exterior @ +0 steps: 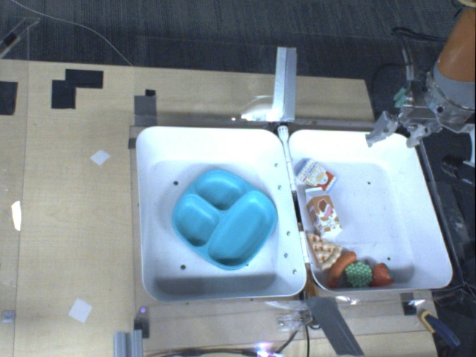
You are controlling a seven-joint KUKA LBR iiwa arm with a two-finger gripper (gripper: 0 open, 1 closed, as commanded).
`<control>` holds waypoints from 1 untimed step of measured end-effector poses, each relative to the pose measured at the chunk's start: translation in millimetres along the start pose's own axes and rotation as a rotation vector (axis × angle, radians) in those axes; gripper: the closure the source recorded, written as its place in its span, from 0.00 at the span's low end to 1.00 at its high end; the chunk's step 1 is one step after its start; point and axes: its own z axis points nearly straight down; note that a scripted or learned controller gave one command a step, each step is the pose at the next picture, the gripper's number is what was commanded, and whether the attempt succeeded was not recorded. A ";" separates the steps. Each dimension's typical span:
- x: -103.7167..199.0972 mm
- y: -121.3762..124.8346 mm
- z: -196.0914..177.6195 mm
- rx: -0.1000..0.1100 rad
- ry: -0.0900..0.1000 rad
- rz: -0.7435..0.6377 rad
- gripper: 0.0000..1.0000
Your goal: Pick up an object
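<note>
White right bin [387,192] holds my targets: two small cartons [320,199] against its left wall, toy food [357,270] heaped in the near-left corner. Gripper [394,129] hovers at the far-right corner, fingers spread, nothing between them. I judge the risk as crowding: items packed against the wall may block a finger.

arm [457,65] cut off at right edge

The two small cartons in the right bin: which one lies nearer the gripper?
The upper carton, near the divider. It lies closer to the gripper at the bin's top edge; the other carton lies lower, toward the toy food.
</note>
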 end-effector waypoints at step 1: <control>49.0 -0.4 75.4 0.001 0.001 0.025 0.00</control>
